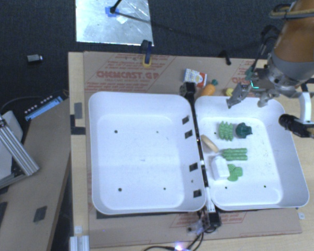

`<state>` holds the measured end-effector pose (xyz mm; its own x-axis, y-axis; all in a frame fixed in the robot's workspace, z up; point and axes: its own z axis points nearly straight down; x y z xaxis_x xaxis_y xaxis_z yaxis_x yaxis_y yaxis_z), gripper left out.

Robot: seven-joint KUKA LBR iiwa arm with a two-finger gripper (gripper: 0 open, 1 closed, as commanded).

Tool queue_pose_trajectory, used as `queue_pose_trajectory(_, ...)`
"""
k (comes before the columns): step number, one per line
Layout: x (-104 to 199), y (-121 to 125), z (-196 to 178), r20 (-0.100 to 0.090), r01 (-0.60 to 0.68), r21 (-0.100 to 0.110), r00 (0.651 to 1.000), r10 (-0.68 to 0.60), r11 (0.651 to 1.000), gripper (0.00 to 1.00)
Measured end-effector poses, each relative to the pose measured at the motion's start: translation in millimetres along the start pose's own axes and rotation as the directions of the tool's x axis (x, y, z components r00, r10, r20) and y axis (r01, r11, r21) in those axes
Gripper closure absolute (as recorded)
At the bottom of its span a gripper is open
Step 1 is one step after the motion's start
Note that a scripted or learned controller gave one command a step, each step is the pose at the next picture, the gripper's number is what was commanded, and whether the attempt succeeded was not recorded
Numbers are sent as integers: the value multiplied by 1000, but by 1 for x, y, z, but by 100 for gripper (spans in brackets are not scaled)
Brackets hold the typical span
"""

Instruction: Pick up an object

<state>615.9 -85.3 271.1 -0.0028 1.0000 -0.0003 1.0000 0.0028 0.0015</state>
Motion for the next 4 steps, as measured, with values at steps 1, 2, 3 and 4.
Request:
queue_pose_trajectory(1, 0, 1, -11, 0, 3, -3, 1000, -3, 1000, 100)
queue_pose_trajectory(2, 84, -19, -106, -3, 11, -11, 1000, -11, 1000, 100)
queue_pose_trajectory(3, 179, -135, 17, -3, 12, 20, 1000, -12, 1000, 100)
queue_pose_trajectory(4, 283, -74, 35, -4, 11, -3, 1000, -11, 1000, 100)
